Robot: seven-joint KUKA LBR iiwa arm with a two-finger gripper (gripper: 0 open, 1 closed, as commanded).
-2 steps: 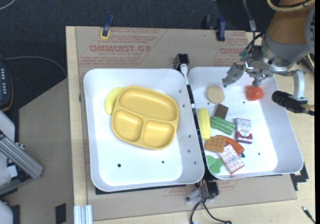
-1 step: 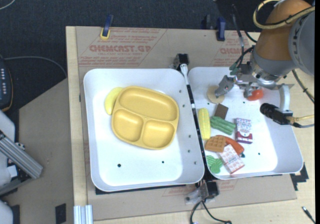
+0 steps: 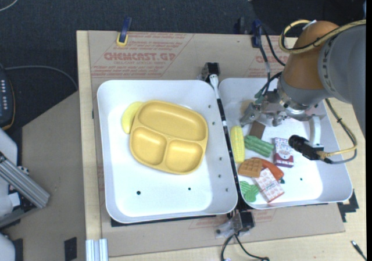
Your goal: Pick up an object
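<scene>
I can't tell my gripper's point(image 3: 263, 115) state. The green pod point(image 3: 258, 146) below looks light and rigid; I'd pinch across its narrow middle

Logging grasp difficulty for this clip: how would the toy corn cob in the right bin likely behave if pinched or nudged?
The corn cob looks like moulded plastic, so probably stiff and light. Its rounded, elongated shape suggests it could roll sideways. It lies along the right bin's left wall, which may crowd the grasp.
</scene>
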